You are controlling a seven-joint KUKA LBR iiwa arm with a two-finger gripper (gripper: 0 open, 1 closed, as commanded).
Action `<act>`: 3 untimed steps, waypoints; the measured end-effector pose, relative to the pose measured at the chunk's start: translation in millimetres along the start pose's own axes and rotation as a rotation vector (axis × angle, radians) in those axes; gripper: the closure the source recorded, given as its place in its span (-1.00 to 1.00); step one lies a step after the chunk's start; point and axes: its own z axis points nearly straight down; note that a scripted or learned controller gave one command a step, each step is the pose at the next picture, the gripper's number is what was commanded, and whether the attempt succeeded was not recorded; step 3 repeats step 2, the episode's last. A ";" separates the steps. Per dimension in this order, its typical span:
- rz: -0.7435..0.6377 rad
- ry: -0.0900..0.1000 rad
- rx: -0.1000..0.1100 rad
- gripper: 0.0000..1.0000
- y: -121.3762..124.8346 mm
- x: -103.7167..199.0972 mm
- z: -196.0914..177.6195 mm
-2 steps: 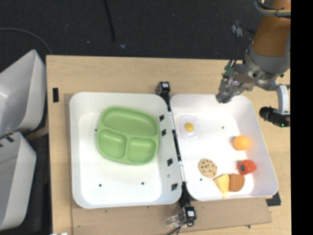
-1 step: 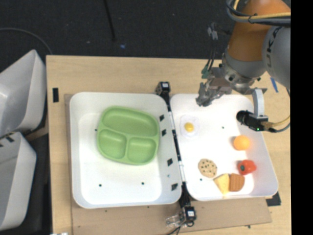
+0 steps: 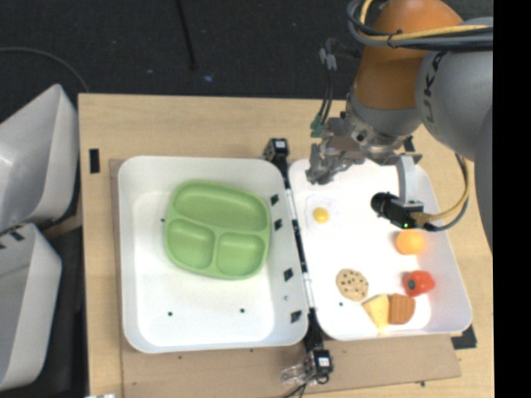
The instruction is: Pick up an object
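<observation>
the yellow piece (image 3: 320, 215) lies alone in the upper left part of the right bin (image 3: 365, 247), just below the gripper (image 3: 319, 172) in the frame and apart from it. the arm (image 3: 465, 81) comes in from the upper right, with its orange band (image 3: 406, 48) at the top of the frame and its grey link cut off by the right edge. the wrist bends down and to the left, so the gripper hangs over the bin's upper left corner, close to the side facing the left bin (image 3: 149, 305). the gripper's tip is a small grey blur against the white floor, so i cannot tell whether it is open or closed, nor whether it touches the floor. the wrist hides much of the right bin's upper rim. in the lower right of the same bin are an orange (image 3: 409, 241), a tomato (image 3: 419, 283) below it, a cookie (image 3: 352, 284) nearer the middle, and a cheese wedge (image 3: 377, 310) touching a brown piece (image 3: 401, 308) near the lower edge. a green plate (image 3: 218, 229) with three compartments lies in the left bin.
</observation>
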 end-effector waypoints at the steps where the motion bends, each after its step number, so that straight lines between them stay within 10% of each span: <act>1: 0.001 -0.001 0.001 1.00 -8.9 40.6 7.4; 3: 0.002 -0.001 0.001 1.00 -16.8 79.5 25.0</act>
